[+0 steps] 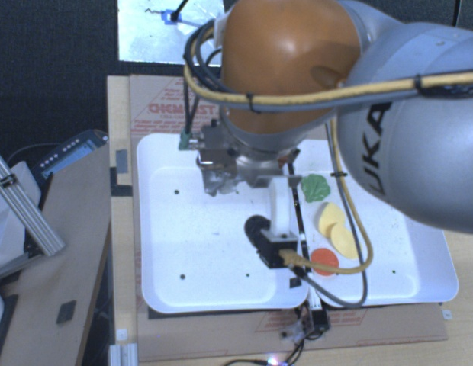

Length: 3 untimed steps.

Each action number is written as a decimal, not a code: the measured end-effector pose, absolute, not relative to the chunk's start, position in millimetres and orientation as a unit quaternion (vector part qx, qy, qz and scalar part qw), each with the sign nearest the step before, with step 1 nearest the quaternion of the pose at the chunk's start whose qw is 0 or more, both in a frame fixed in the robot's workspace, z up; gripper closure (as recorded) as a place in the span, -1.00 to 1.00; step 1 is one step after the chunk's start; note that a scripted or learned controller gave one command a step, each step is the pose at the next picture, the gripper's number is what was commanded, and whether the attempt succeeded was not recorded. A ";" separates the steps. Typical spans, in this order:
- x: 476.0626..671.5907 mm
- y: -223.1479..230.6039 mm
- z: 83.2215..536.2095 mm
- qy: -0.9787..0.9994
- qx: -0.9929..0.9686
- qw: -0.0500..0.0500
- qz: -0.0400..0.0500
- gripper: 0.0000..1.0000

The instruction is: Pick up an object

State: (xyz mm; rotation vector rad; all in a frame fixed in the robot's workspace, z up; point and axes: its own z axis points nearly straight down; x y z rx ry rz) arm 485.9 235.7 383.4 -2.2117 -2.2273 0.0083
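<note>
My gripper [219, 183] hangs low over the back of the left white bin [183, 239], under the orange wrist band. Its lower end is blurred and partly hidden by the wrist. In the right bin [419, 277], close to the divider, lie a green leafy piece [316, 187], a yellow piece [337, 229] and, nearest the front, a red-orange disc [325, 258]. The gripper is left of all three, about a hand's width from the green piece. Nothing shows between its fingers.
Both bins rest on a cardboard sheet [156, 109]. A shiny metal plate [156, 21] lies behind them. At the left stand an aluminium rail [27, 216] and a grey device [69, 152]. The big arm hides the back of the right bin.
</note>
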 end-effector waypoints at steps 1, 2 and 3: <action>486.9 234.0 520.1 -0.709 -0.705 -0.003 -0.008 1.00; 485.6 234.1 404.2 -0.707 -0.707 0.001 0.004 1.00; 486.6 233.9 543.7 -0.709 -0.705 -0.003 -0.009 1.00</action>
